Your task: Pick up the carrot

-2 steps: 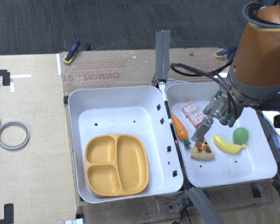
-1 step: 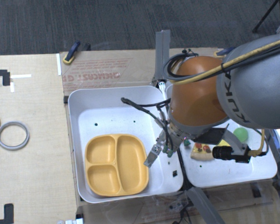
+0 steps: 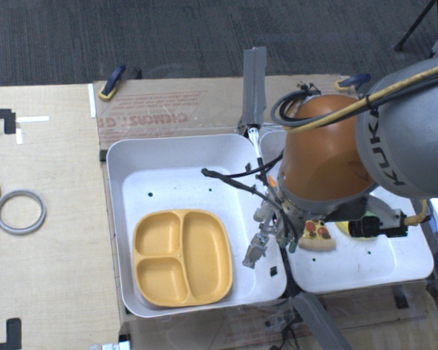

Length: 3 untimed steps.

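My gripper (image 3: 257,246) hangs low over the right part of the left bin (image 3: 130,168), just right of a yellow divided plate (image 3: 183,255). Nothing shows in the gripper. The orange wrist band (image 3: 325,153) and the grey arm (image 3: 409,137) cover much of the right bin (image 3: 373,272). Under the wrist, in the right bin, lie a toy pizza slice (image 3: 317,235) and a yellow item (image 3: 348,228) beside a black part; the arm hides the rest of that bin's contents.
Black cables (image 3: 230,175) trail from the wrist across the left bin. A roll of tape (image 3: 19,211) lies on the bench at the far left. A blue clamp (image 3: 112,81) sits behind the left bin.
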Each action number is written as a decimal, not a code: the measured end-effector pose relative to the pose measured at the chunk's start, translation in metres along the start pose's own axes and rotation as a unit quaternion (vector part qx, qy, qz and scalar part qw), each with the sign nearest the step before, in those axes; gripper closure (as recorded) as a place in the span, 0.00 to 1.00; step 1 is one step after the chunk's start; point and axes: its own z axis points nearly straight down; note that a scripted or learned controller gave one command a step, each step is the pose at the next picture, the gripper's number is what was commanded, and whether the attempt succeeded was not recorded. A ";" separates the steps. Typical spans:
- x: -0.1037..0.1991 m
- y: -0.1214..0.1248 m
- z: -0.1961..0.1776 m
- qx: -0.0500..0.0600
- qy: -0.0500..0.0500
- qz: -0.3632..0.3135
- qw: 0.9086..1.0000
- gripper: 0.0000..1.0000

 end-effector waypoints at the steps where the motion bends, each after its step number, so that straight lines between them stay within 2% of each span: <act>1: -0.046 -0.087 -0.057 0.000 -0.002 0.083 0.997 0.00; 2: -0.069 -0.054 -0.063 0.000 -0.001 0.095 0.995 0.00; 3: -0.011 -0.023 0.001 0.000 0.000 0.053 0.999 0.00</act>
